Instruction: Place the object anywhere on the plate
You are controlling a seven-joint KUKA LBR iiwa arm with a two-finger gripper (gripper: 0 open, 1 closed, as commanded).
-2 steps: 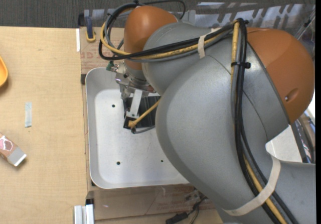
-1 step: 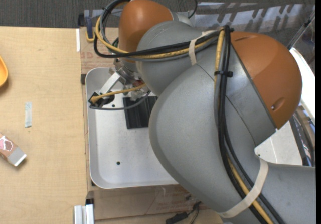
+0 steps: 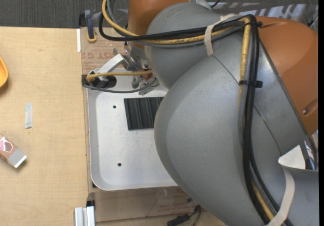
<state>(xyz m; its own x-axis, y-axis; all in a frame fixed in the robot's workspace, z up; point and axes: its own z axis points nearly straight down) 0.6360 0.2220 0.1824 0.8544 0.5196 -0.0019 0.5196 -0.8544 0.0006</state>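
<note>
Wooden tabletop (image 3: 45,78) spreads left of a white bin (image 3: 109,169). Grey arm (image 3: 228,134) looms over it; the jaws (image 3: 135,70) sit at the bin's upper edge, their state unreadable. A black ribbed object (image 3: 142,113) lies flat in the bin.

A single camera looks down from above at a slant, close over the arm (image 3: 217,118), whose grey bulk covers the right half. Beneath lie a white bin (image 3: 109,169) and, to the left, a wooden bench top (image 3: 45,68).
</note>
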